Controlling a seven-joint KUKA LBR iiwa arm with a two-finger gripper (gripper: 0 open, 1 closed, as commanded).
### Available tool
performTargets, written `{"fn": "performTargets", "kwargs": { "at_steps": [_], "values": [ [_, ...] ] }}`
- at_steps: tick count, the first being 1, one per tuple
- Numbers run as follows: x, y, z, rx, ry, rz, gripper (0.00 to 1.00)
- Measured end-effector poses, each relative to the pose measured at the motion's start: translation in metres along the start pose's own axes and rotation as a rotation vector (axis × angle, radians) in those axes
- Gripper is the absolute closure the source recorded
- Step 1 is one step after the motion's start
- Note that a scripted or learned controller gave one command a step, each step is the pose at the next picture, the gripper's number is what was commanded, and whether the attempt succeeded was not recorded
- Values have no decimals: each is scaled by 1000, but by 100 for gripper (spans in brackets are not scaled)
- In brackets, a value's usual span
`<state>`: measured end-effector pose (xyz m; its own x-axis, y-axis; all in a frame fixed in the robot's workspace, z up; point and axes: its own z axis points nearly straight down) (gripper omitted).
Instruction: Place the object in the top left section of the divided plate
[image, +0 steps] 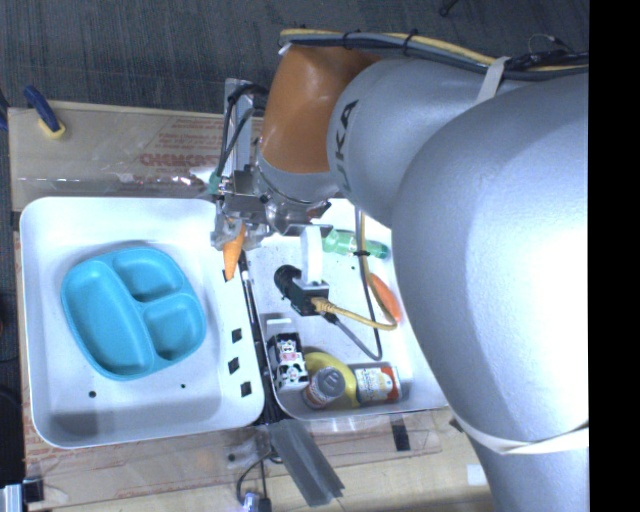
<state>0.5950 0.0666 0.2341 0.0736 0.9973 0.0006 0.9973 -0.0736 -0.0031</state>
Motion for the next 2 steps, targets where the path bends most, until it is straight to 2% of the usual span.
{"fn": "performTargets", "kwargs": {
  "at_steps": [1, 2],
  "values": [
    [78, 7, 22, 0, -2, 32, 100],
    [78, 7, 22, 0, -2, 33, 0]
  ]
}}
